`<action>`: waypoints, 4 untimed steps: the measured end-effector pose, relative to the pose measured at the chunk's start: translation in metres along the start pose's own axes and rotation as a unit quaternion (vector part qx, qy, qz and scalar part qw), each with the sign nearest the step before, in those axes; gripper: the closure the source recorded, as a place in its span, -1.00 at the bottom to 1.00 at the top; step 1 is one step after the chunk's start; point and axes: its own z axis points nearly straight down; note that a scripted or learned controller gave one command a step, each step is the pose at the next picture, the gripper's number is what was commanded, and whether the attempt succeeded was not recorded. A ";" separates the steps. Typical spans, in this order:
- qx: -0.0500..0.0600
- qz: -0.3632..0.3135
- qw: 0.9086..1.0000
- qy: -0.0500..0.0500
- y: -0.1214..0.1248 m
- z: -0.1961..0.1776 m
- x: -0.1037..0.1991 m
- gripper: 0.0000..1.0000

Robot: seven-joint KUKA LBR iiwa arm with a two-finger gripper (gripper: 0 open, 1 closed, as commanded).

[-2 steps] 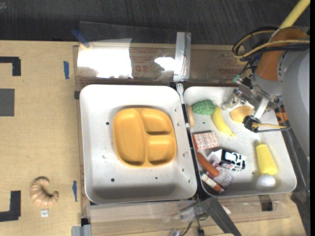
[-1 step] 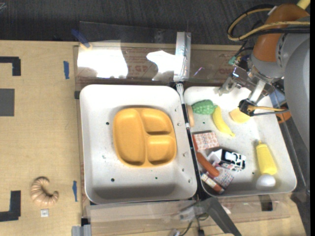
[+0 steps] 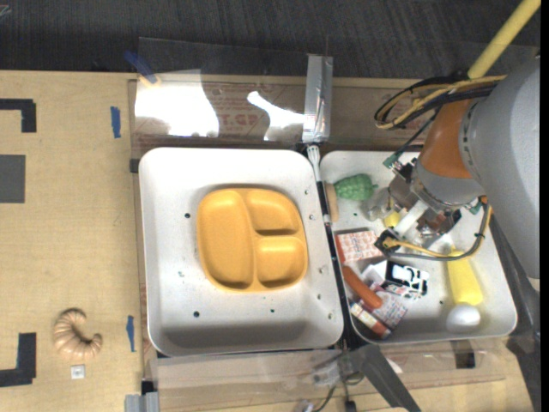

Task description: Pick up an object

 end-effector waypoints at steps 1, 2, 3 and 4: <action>-0.004 0.244 0.970 0.005 -0.020 0.006 -0.028 -1.00; -0.004 0.241 0.970 0.004 0.005 0.006 0.019 -1.00; -0.002 0.246 0.969 0.003 -0.028 0.006 -0.027 -1.00; -0.003 0.246 0.969 0.005 -0.027 -0.005 -0.026 1.00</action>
